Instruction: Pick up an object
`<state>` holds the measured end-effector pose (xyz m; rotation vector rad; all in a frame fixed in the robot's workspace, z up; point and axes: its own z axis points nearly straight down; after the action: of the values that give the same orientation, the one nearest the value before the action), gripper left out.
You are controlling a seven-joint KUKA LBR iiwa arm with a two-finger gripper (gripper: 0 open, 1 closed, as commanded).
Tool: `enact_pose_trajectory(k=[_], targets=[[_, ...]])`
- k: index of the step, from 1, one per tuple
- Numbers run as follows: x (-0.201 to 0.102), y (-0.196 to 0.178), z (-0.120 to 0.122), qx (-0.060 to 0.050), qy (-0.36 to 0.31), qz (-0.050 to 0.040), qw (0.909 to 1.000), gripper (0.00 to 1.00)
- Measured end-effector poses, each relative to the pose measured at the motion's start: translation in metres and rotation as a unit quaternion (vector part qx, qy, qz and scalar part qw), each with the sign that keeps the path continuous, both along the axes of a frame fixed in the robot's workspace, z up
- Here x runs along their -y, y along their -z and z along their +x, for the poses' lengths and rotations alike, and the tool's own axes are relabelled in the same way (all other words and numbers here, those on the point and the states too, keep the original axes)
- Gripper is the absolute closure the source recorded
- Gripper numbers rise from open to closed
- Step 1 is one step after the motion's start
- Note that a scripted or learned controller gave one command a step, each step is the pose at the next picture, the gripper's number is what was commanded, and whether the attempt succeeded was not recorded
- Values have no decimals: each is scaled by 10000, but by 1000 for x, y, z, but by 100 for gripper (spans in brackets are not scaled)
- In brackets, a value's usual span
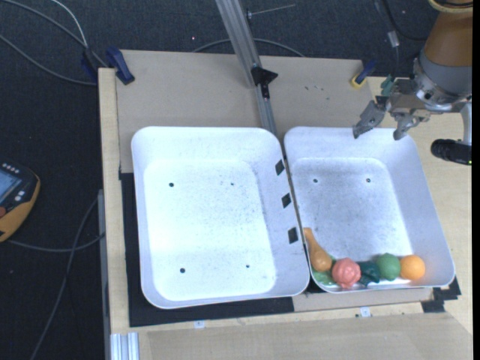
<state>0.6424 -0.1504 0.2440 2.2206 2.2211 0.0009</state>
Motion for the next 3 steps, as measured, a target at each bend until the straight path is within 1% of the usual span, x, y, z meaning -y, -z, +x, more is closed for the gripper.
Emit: enact_pose_trajectory(k=[1, 2, 3], targets=[[19, -122, -31, 36, 6, -8, 10000, 0], [43, -186, -83, 35, 13, -11, 10000, 0], [23, -108, -84, -26, -342, 7, 9994, 0]])
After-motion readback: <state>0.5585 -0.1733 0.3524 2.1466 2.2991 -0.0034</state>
